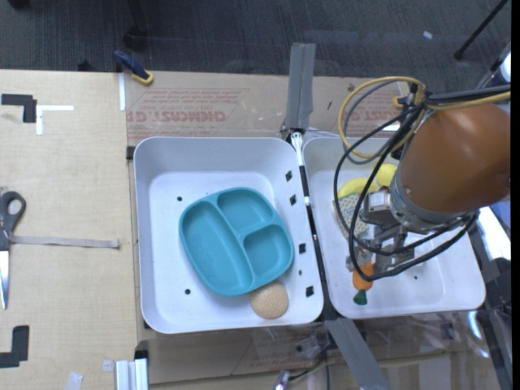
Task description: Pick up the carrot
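Observation:
The carrot (362, 281) is small and orange, and its green top (359, 298) points toward the front wall of the right bin (431, 295). Its upper end sits between the fingertips of my gripper (366, 263), which is shut on it. The grey wrist and the big orange band (455, 157) hang over the bin's middle and hide much of its floor. Whether the carrot rests on the floor or is lifted off it is unclear.
A yellow object (362, 187) and a speckled item (349, 210) lie at the back left of the right bin, partly under cables. The left bin (162, 283) holds a blue divided plate (236, 240) and a round beige piece (269, 301). Scissors (8, 218) lie on the bench at far left.

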Available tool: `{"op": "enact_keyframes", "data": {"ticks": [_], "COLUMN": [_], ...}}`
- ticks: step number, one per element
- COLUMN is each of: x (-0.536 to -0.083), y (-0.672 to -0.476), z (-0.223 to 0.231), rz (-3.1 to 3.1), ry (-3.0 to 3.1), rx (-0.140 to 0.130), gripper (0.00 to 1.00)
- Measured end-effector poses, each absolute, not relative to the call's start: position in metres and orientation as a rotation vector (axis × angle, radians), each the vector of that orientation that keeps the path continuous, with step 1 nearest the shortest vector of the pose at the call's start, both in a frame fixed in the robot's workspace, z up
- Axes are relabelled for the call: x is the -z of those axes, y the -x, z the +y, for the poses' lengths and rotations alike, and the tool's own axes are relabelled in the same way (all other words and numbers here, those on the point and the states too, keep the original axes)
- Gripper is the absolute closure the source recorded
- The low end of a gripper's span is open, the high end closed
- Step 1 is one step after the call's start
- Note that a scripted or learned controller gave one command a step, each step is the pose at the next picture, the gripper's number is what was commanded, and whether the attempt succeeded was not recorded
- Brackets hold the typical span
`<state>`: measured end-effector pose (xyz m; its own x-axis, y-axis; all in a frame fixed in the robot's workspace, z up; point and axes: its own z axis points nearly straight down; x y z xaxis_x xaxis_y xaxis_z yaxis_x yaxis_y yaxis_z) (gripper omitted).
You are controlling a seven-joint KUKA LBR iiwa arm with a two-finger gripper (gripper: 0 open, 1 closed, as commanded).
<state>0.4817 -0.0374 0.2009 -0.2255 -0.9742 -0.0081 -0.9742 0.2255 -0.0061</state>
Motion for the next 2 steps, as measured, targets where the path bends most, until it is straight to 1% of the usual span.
{"op": "enact_keyframes", "data": {"ticks": [1,2], "x": [-0.21,-0.232], "y": [-0.484,-0.493], "z": [-0.037,-0.009], "rz": [2.452,1.956], "ry": [1.94,2.452], "rx": [-0.002,-0.003], "gripper": [1.0,1.0]}}
